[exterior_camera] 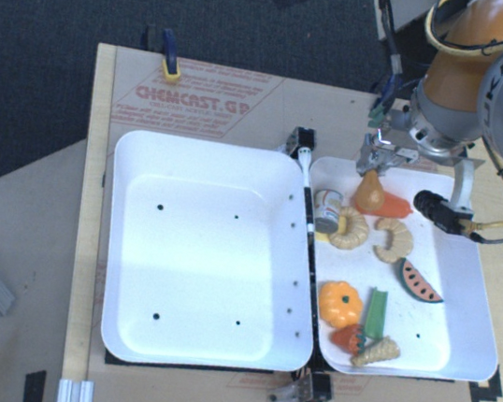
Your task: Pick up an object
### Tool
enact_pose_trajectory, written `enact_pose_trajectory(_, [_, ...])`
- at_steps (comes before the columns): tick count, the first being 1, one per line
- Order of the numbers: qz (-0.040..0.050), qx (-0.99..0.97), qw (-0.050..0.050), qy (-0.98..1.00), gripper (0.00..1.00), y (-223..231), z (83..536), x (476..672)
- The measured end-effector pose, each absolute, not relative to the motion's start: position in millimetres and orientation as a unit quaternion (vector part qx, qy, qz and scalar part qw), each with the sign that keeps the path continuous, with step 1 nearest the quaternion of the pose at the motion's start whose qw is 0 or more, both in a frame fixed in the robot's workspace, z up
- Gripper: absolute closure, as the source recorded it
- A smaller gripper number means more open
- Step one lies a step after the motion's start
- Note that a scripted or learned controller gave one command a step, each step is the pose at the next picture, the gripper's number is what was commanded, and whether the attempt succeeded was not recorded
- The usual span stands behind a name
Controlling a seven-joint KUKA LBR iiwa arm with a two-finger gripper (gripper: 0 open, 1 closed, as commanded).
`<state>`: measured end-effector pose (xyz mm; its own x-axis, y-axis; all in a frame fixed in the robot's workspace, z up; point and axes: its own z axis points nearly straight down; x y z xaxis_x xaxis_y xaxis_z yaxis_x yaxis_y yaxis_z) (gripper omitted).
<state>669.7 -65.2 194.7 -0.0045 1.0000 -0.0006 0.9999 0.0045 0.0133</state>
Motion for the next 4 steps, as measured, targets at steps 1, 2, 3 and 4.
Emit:
enact_pose_trajectory(1, [-0.0025,0.708,-0.003,0.706,1.0,-100,150,633.9])
enact_pose_trajectory(2, [0.0076,0.704,0.007,0.71,1.0,-38,297,670.4])
enact_pose_trajectory(3, [-0.0004,0.704,-0.002,0.71,1.0,43,281,650.7])
enact_pose_trajectory(4, [-0.0008,0.705,-0.002,0.709,1.0,83,286,623.2])
